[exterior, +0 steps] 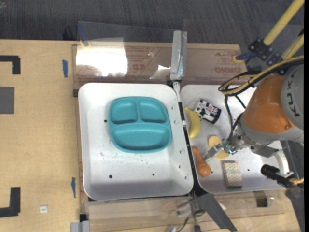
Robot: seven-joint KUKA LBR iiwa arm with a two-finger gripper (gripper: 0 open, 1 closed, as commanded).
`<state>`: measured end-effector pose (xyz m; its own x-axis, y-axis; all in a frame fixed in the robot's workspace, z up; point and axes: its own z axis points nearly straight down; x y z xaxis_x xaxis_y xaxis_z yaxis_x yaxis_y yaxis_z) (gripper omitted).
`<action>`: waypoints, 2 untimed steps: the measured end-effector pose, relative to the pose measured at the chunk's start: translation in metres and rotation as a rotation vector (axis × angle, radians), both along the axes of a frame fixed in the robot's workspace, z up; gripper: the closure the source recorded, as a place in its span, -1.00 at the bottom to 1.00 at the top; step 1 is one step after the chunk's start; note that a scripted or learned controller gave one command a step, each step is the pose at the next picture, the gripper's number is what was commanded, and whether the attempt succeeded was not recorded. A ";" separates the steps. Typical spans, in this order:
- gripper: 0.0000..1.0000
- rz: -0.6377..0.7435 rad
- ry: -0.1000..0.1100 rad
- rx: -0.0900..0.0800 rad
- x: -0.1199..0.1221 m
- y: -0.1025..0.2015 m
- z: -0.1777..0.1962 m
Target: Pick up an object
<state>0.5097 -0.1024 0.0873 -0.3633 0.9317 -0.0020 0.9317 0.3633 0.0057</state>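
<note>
Target candidate: small yellow object (214, 142) in the right bin (251, 185), lying toward that bin's left-middle. It sits just beside the gripper (218, 150), at the fingertip end, slightly left and far of the tips. A second patch of yellow shows just under the wrist side of the fingers; whether it is part of the same piece or another item cannot be resolved. The shape is rounded, with no clear long axis readable at this resolution.

Gripper state: the metal fingers point left and a little near, toward the bin divider. Whether they are spread or closed cannot be told, and nothing is visibly caught between them, so no grasp is recorded.

Neighbours, moving outward:
- orange carrot-like piece (200, 162), near-left of the tips, long axis running far-to-near along the divider, close by but apart from the yellow object.
- banana (193, 122), far-left, curved, long axis also roughly along the divider.
- black-and-white small box (208, 110), farther still, tilted.
- patterned block (232, 174), near-right of the tips, below the wrist.

The left bin (91, 144) holds a teal divided plate (140, 123), well apart from the arm.

Judgement: the move turns on the short offset between the tips and the yellow object; a small shift left and far, then down, would centre it. Risk: the carrot piece is near enough to be nudged.
</note>
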 end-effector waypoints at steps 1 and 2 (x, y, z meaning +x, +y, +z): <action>1.00 -0.002 -0.005 0.000 0.002 0.000 0.009; 1.00 0.052 -0.005 0.003 0.065 0.079 0.101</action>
